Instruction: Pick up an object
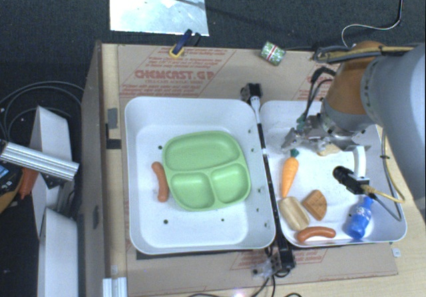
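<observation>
Green plate (200, 156) in left bin (143, 176); carrot (289, 174) in right.

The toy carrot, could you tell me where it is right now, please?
The carrot lies in the right bin near its left wall, just below the gripper.

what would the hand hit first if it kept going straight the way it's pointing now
The hand points down and left in the right bin. Going straight on, it would probably meet the carrot first, around its green top, or else the bin floor beside it. Depth is hard to judge from this slanted view.
</observation>
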{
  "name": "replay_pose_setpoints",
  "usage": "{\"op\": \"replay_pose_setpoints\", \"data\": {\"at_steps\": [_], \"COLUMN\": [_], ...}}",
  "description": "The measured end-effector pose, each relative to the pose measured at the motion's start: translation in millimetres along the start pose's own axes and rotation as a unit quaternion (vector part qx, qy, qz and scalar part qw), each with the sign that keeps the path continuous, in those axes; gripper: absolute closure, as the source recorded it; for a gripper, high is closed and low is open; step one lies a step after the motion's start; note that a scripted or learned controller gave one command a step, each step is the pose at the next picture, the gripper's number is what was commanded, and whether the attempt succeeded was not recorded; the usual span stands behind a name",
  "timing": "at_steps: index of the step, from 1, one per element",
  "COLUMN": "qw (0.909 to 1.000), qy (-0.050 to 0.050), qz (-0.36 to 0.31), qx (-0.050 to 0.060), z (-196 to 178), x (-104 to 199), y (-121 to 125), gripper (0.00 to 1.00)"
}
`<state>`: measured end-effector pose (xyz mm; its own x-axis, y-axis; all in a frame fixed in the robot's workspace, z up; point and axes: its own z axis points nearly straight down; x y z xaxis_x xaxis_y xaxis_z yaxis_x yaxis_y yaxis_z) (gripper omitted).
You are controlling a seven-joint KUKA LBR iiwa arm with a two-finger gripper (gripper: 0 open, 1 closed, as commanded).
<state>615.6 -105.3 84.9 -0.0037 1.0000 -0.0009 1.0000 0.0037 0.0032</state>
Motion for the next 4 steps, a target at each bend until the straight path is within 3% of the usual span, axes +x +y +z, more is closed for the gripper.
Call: {"op": "replay_pose_setpoints", "data": {"at_steps": [1,3,4], "qw": [1.0,1.0,1.0], "qy": [0.0,0.001,0.0], "qz": [0.001,0.001,0.0], "qx": [0.001,0.002,0.0], "z": [-10,1,0], "x": [19,18,-1], "y": [-50,-67,-4], "gripper": [0.0,0.0,0.0]}}
